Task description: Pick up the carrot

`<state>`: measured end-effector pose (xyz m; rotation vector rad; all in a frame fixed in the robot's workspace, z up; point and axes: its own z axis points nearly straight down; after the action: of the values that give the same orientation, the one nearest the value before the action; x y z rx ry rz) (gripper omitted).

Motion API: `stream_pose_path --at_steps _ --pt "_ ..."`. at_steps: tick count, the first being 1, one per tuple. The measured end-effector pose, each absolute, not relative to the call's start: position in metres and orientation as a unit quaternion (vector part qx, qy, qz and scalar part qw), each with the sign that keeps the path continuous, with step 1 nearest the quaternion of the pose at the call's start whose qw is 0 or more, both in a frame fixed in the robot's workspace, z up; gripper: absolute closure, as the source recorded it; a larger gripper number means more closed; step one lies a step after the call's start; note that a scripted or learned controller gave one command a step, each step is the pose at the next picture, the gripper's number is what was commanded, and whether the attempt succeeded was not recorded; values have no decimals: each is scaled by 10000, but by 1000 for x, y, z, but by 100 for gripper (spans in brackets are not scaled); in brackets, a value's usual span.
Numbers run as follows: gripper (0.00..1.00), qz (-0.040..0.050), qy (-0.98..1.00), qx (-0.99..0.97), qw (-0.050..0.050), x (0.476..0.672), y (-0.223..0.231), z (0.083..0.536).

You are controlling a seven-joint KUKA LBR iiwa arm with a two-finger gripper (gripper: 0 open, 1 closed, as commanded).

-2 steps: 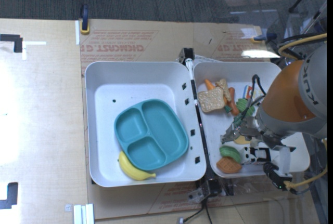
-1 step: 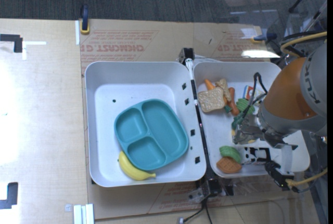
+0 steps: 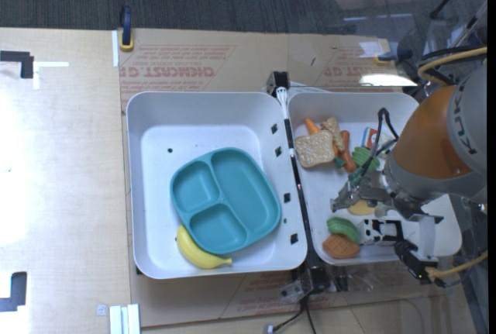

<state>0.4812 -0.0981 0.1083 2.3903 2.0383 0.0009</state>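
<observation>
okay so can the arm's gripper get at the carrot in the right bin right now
Probably yes. The carrot lies uncovered at the right bin's far end beside the toast slice, and the gripper hangs over that bin.

carrot (image 3: 346,155) hemmed by bread slice (image 3: 314,149), green toy (image 3: 364,156), arm (image 3: 434,146) overhead, open floor left

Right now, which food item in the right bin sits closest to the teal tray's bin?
The toast slice, the tan square piece at the right bin's left wall. The carrot lies just above it; the green piece and orange waffle-like piece sit further right.
</observation>
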Motion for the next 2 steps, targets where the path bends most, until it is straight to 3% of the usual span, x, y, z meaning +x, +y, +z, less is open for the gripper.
stream_pose_path --at_steps 1,2 --pt "100 3 6488 7610 8 483 -99 117" --pt "100 -17 6289 7775 -22 477 -95 91"
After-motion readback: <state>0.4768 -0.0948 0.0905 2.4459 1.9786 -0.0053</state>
